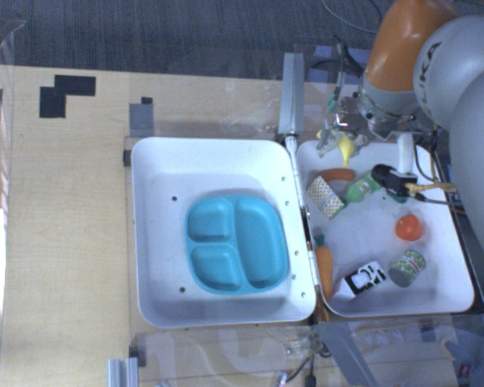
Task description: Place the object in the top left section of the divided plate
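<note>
Bearing two white bins [145,297], a pale wooden bench [64,216] meets dark carpet [185,14].

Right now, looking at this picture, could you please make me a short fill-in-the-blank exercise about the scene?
1. The blue divided plate lies in the ____ bin.
2. The plate has ____ sections.
3. The carrot lies against the right bin's ____ wall.
4. The gripper is above the ____ bin, with something yellow at it.

Missing words: left; three; left; right
</note>
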You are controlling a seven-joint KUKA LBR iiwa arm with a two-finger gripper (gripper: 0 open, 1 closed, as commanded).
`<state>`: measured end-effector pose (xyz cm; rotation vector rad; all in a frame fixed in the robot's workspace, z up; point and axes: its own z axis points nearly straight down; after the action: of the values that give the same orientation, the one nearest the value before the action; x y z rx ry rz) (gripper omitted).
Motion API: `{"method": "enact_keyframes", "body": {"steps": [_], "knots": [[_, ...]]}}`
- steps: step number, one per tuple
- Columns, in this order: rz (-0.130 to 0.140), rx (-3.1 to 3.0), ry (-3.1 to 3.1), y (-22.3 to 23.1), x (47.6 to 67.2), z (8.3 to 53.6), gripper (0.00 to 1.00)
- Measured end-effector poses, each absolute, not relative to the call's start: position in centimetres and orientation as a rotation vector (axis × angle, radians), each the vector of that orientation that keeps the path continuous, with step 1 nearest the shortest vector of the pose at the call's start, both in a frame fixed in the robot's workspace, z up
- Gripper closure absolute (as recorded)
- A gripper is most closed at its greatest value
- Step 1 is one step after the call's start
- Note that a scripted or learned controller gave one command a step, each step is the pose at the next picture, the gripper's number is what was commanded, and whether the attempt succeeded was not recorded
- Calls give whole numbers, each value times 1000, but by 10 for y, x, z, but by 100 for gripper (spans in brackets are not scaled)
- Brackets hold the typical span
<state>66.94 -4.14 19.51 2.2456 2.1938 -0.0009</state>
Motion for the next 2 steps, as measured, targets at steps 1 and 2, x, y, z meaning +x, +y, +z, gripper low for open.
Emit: {"method": "enact_keyframes", "body": {"steps": [1,2], "knots": [[2,1988,2431,41,634,209,100],[-4,1933,2480,202,543,134,100]]}}
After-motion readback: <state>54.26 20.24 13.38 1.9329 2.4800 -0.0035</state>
